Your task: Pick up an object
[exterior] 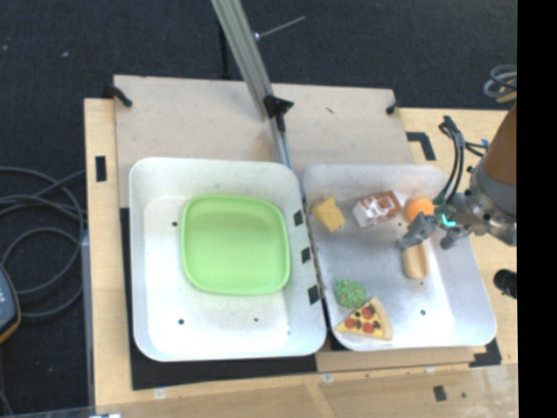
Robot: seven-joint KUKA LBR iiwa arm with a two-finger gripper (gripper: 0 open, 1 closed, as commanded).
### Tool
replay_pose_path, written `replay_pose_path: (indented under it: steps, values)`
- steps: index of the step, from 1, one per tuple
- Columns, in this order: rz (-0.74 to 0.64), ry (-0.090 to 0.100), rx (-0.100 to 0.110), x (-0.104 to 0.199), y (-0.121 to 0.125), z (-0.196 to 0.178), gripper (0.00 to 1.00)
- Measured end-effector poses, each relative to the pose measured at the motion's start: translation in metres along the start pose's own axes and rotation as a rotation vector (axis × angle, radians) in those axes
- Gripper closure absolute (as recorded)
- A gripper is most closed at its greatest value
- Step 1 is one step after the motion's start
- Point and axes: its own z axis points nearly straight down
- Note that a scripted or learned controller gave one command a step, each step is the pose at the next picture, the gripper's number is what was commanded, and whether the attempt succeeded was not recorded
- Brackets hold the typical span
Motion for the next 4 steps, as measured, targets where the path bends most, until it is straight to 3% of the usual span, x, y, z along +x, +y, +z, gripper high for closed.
replay_pose_path:
  steps: [1,3,4]
  values:
    - [0.000,0.000,0.000,0.000,0.000,0.000,0.00]
    - [0.001,0.000,0.004,-0.006,-0.009,0.105,0.00]
    - [0.001,-0.004,-0.007,-0.008,-0.006,0.125,0.00]
